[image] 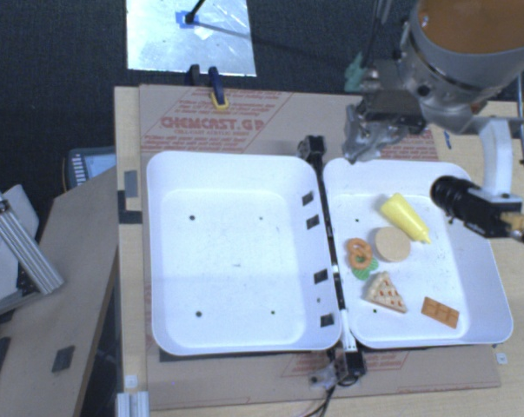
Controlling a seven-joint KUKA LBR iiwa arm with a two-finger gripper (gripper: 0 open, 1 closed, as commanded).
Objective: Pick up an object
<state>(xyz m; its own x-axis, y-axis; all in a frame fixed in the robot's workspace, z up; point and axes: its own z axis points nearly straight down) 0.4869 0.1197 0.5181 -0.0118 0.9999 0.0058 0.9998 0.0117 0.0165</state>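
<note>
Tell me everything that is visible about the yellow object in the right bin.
The yellow object is a smooth, glossy cone-like piece, probably plastic toy food, wider at its upper left and narrowing toward the lower right. It lies on its side on the floor of the right bin, in the upper middle part. Its lower end is next to the round tan disc and looks to touch it. The gripper is above the bin's far edge, apart from it.

Bright, even overhead light washes out the white bins [235, 259]. The foil sheet [190, 24] glares (arm [470, 33] slightly blurred); shadows are soft.
</note>
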